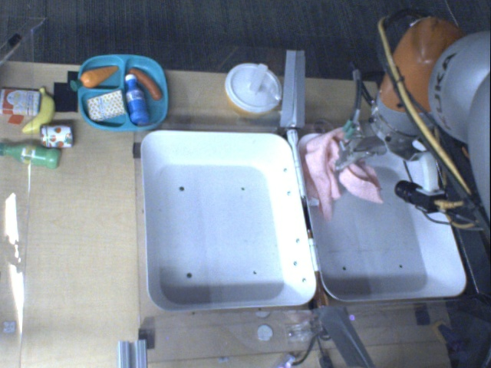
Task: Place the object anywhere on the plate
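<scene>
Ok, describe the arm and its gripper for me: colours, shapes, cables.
The arm is smooth, rounded grey casing with a domed orange band above the wrist. Yellow and black cables loop along it. The gripper is a small metallic assembly with thin fingers, and a black cylindrical fitting juts out beside it.

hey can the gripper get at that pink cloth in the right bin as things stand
Probably yes. The gripper is already right at the pink cloth, which lies bunched in the right bin's upper left corner, and nothing sits on it. The bin wall close beside it might crowd the approach.

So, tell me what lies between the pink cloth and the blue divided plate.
In the camera view, between the pink cloth and blue plate lie a white-lidded cup and a grey post.
</scene>
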Available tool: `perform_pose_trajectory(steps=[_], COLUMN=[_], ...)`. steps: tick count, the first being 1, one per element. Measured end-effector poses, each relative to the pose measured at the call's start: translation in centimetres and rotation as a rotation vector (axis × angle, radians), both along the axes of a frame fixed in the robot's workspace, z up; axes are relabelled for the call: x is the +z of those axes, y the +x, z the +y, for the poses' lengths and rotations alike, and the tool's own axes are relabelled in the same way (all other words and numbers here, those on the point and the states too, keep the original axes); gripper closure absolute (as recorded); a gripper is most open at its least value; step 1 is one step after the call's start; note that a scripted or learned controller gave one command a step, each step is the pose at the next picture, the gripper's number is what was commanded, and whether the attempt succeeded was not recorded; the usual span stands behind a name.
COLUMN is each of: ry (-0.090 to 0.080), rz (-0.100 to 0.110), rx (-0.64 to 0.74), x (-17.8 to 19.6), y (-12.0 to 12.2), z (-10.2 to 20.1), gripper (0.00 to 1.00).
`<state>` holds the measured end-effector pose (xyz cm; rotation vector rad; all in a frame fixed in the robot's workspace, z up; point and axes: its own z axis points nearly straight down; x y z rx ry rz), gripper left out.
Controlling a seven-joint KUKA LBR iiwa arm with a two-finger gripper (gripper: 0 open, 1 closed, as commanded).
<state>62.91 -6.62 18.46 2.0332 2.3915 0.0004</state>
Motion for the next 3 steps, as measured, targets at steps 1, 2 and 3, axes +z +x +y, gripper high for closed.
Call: perform_pose_trajectory(steps=[1, 2, 3], ry=[0.001, 0.000, 0.000], rz=[-0.002, -0.001, -0.001], rx=[0.009, 0.413, 0.814], x=[4.1, 5.1, 4.0], y=[0.1, -0.5, -1.5], z=[0.2, 5.4, 11.0], gripper=[1.00, 1.00, 1.00])
